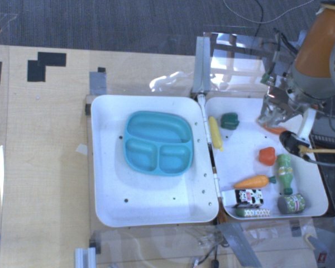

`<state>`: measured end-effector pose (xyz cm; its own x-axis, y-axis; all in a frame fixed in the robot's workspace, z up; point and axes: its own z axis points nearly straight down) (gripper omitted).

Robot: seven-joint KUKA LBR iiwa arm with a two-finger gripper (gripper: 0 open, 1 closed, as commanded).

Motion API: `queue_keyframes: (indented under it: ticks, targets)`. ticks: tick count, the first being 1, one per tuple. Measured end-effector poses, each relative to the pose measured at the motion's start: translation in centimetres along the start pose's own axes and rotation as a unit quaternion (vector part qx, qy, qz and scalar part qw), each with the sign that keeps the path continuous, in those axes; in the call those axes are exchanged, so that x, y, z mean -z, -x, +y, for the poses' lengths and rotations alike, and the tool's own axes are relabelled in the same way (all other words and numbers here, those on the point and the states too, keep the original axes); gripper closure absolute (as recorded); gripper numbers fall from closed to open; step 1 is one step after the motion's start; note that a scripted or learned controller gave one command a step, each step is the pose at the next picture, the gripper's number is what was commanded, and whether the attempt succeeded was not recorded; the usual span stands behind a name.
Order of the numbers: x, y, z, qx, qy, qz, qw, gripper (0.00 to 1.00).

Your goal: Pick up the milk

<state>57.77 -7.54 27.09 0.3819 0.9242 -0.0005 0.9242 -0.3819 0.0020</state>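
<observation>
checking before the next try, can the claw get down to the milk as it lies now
Probably yes: the milk lies uncovered at the right bin's near wall, though the carrot lies close beside it. The claw hovers at the far end.
</observation>
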Motion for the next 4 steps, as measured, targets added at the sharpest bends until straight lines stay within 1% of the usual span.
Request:
queue_keyframes:
  ticks: [1, 2, 3, 4]
  targets:
    - [-5.4, 5.4, -7.7, -0.055, -0.002, 0.000, 0.9985, 1.00]
    - [-4.5, 5.3, -7.6, -0.052, -0.002, 0.000, 0.9987, 1.00]
    - [-4.5, 5.3, -7.6, -0.052, -0.002, 0.000, 0.9987, 0.00]
    - [-16.6, 7.8, -0.5, -0.026, -0.002, 0.000, 0.9996, 0.00]
